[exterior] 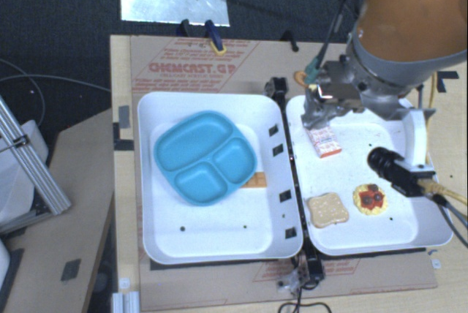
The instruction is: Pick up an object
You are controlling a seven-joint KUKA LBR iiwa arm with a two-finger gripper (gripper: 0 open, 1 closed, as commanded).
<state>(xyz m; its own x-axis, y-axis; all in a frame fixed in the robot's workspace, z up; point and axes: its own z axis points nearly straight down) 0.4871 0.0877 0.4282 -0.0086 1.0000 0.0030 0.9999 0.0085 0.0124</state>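
The gripper (319,112) is hanging over the far left corner of the right bin (365,240). Its tip is sitting just above the packet (325,142) in this slanted view, and whether it is open or closed on anything cannot be told from here, nor whether it is touching the packet. The packet, a small red-and-white thing, is lying flat on the bin floor and is looking like the likeliest pick. It is probably light and thin, perhaps a little crushable and slick, so it is calling for a pinch across its short width, low against the floor, rather than along its length. Nearer the front of the same bin, the toast (327,210) and the pizza (370,199) are lying side by side, apart from each other and well clear of the packet. Both seem light, stiff toy pieces, flat enough that only their edges are offering a hold. The left bin (212,244) is holding a blue plate (205,158) with three compartments, all bare, which is probably rigid and too broad to grasp except at its rim. An orange piece (255,180) is peeking out from under the plate's right edge.
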